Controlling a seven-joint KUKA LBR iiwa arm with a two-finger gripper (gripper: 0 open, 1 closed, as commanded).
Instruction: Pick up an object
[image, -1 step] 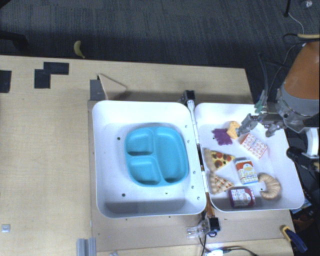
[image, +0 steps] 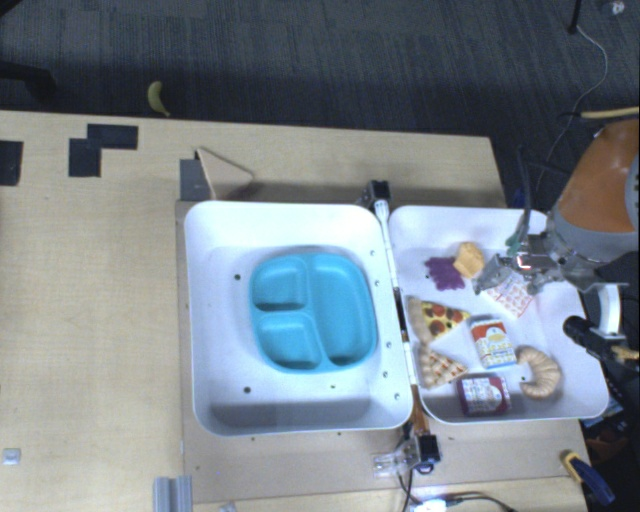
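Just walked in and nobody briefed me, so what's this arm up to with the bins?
A program-driven arm reaches in from the right, its gripper low over the right bin, beside a yellow toy and a purple one. That bin also holds a pizza slice, a waffle, a small carton, a jar and a croissant. The left bin holds a blue divided tray. Nothing looks lifted yet.

In the right white bin (image: 590, 400) lie a purple grape bunch (image: 443, 271), a yellow chunk (image: 469, 260), a pizza slice (image: 440, 317), a waffle wedge (image: 436, 365), a small red-and-white carton (image: 494, 343), a dark red jar (image: 484, 394) and a tan pretzel (image: 541, 371) near its front edge.
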